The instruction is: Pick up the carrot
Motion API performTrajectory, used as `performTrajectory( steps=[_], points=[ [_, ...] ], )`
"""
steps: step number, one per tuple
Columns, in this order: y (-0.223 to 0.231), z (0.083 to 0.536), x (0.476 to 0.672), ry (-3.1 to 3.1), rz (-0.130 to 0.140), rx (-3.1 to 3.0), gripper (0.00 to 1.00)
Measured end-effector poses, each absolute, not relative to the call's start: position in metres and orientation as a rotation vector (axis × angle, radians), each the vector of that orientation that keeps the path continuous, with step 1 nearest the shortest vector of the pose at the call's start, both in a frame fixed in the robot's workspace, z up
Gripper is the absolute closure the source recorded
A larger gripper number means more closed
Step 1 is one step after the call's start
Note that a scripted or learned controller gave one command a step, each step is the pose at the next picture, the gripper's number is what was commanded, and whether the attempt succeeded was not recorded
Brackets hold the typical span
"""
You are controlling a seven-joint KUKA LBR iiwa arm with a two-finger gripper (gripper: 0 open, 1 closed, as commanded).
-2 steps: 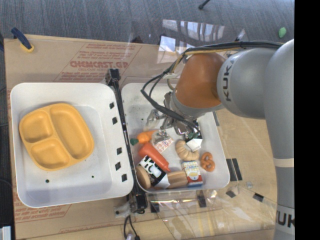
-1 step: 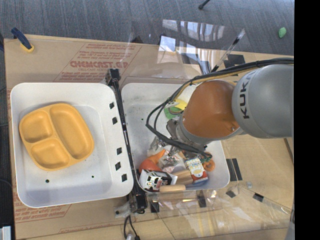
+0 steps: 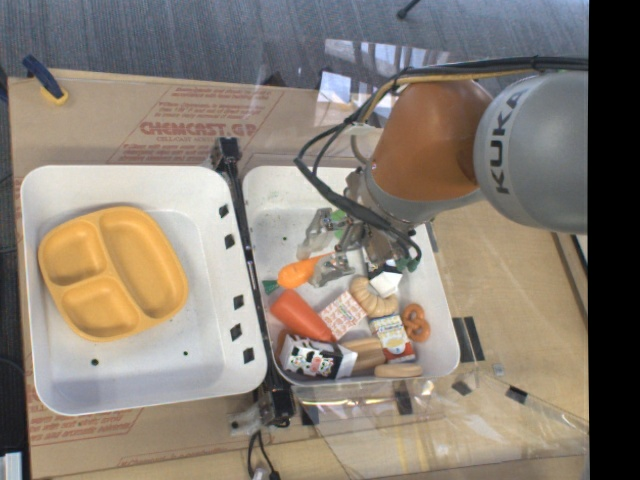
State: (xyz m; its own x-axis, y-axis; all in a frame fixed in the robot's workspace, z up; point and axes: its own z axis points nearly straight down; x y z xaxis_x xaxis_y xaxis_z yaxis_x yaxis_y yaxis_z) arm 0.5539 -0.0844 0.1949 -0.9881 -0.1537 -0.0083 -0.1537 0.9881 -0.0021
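Carrot (image 3: pixel 299 313) below-left of fingers (image 3: pixel 335 251)

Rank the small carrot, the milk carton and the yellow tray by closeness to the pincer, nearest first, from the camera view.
Measured from the pincer:
1. Small carrot, in the right bin, just left of and below the pincer.
2. Milk carton, at the right bin's near edge.
3. Yellow tray, in the left bin.

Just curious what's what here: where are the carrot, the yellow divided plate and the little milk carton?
carrot (image 3: pixel 299 314): camera view, mid-body.
yellow divided plate (image 3: pixel 112 271): camera view, central ridge.
milk carton (image 3: pixel 312 359): camera view, printed side.
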Motion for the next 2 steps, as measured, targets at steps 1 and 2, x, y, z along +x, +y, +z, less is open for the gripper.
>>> performTrajectory(
  steps=[1, 2],
  points=[
    [-0.1195, 0.0962, 0.5354, 3.1, -0.007, -0.417, 1.0],
    [-0.1184, 0.0928, 0.5322, 3.108, -0.001, -0.419, 0.0]
  ],
)
